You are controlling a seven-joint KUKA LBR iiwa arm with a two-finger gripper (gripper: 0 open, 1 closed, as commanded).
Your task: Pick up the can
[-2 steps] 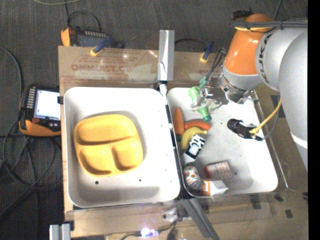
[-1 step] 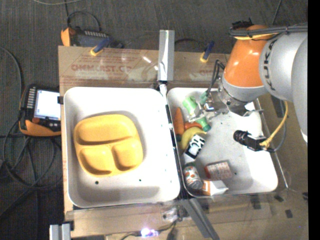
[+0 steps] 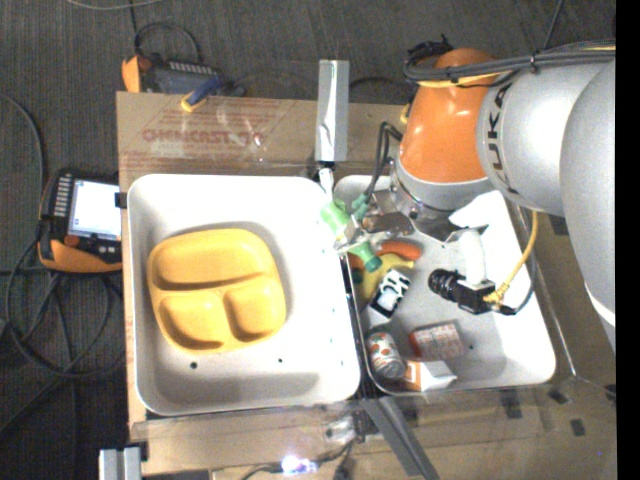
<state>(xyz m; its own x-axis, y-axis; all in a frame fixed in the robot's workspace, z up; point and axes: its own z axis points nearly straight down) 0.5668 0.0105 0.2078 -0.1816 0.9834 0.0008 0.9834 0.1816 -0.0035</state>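
Hovering over the right white bin's (image 3: 530,358) far-left corner, the two-finger gripper (image 3: 362,230) sits in green and yellow clutter, and honestly I can't tell if it's open or holding anything. The small round metal can (image 3: 384,356) lies near the front edge, well apart. Risk: it closes on the wrong item.
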